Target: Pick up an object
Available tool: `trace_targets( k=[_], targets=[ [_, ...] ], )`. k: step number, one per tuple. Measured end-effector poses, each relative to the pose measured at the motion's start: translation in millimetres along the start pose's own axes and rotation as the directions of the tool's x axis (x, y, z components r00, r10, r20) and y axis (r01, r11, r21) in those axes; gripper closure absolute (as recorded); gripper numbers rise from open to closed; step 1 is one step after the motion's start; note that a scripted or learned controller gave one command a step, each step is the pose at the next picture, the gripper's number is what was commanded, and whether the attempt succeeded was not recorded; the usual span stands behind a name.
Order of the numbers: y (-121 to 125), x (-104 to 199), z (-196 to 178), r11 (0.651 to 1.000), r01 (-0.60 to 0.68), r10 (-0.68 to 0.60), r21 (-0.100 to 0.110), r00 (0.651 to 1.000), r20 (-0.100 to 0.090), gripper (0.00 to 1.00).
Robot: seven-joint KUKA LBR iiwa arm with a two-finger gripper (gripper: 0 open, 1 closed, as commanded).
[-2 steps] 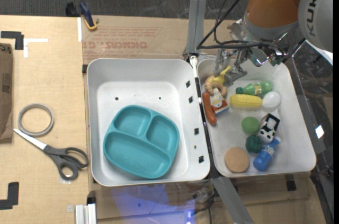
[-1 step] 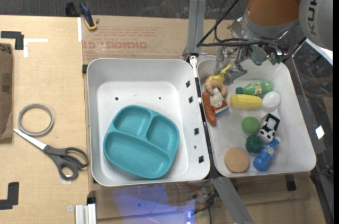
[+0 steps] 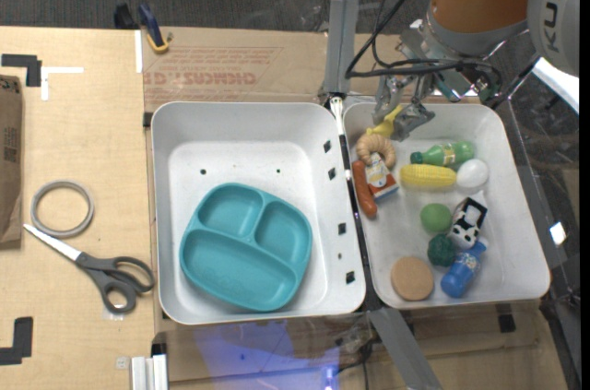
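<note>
**End effector over the right bin's far corner**

Your end effector [image 3: 403, 107] hangs above the right bin [image 3: 516, 195]; you cannot tell its state. Just below lie a banana [image 3: 386, 123], corn [image 3: 428, 177], a white egg [image 3: 472, 173] and a green ball [image 3: 435, 218]. The left bin [image 3: 171, 195] holds a teal plate [image 3: 245, 246].

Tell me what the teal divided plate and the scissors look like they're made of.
The teal divided plate in the left white bin looks like moulded plastic: uniform colour, soft matte sheen, rounded compartment ridges. The scissors appear to have shiny metal blades and dull grey handles, probably plastic.
</note>
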State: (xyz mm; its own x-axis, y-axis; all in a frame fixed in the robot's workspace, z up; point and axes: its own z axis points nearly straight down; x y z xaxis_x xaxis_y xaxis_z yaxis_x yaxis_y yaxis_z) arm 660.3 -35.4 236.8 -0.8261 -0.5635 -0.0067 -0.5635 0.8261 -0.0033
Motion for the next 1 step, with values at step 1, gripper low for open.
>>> trace_targets(
  k=[1],
  targets=[
    [-3.7, 3.0, 3.4, 0.998, 0.057, -0.057, -0.001, 0.998, -0.003, 1.00]
  ],
)
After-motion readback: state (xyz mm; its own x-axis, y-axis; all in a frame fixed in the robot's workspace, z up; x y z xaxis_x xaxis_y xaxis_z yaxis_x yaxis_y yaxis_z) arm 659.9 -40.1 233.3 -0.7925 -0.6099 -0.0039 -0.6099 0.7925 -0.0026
